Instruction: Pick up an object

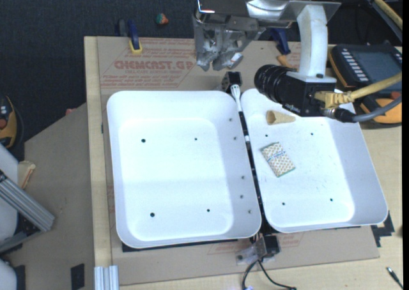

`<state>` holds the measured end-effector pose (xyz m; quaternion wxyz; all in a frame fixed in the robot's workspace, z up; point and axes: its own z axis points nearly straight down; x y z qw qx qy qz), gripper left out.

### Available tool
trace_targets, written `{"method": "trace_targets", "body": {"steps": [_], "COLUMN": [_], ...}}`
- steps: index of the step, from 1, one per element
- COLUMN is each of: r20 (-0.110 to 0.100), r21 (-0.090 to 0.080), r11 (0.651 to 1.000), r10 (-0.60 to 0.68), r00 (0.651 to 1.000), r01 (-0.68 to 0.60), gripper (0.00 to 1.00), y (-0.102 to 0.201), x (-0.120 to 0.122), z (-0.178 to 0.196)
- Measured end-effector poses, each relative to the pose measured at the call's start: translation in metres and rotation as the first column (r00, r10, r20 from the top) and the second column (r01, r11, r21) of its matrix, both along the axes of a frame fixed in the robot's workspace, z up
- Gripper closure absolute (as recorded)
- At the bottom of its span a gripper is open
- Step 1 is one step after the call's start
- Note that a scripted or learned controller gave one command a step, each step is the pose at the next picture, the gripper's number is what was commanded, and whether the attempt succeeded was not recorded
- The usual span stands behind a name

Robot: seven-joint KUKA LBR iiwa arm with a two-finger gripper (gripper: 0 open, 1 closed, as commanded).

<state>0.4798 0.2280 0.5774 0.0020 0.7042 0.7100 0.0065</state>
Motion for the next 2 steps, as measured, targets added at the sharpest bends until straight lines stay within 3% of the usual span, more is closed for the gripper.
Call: {"method": "trace_targets", "body": {"steps": [2], "r20": [0.006], "r21": [0.003], "r11": [1.000], "r10": [0.002], "r00": [1.000], "r01": [-0.002], "gripper": [1.00], "y": [0.001], "x": [0.001], "z": [0.021]}}
